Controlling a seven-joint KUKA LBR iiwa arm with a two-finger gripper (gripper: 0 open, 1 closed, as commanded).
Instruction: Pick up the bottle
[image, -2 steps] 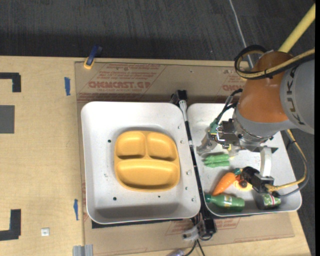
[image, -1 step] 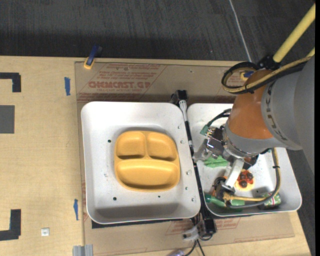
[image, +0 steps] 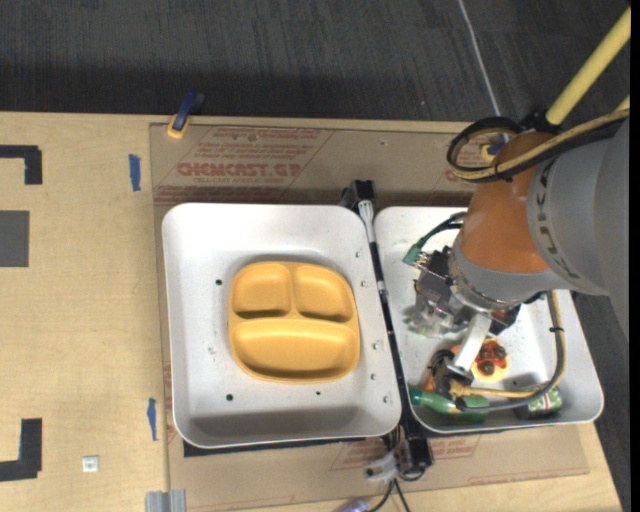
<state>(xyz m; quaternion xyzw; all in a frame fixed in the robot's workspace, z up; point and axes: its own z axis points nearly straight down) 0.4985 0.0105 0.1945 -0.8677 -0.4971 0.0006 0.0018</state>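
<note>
A green bottle (image: 447, 404) lies on its side along the front wall of the right bin (image: 583, 385), its neck pointing left. The gripper (image: 432, 312) hangs low over the left middle of that bin, beneath the grey arm and its orange band (image: 505, 235). It sits roughly a hand's width behind the bottle and apart from it. The wrist hides what lies directly beneath the gripper.
A yellow divided plate (image: 294, 320) lies in the left bin (image: 190, 300). The right bin also holds a white and yellow stick-like item (image: 467, 352), a red ringed piece (image: 490, 357) and a small green item (image: 546, 404). A black divider (image: 375, 260) runs between the bins.
</note>
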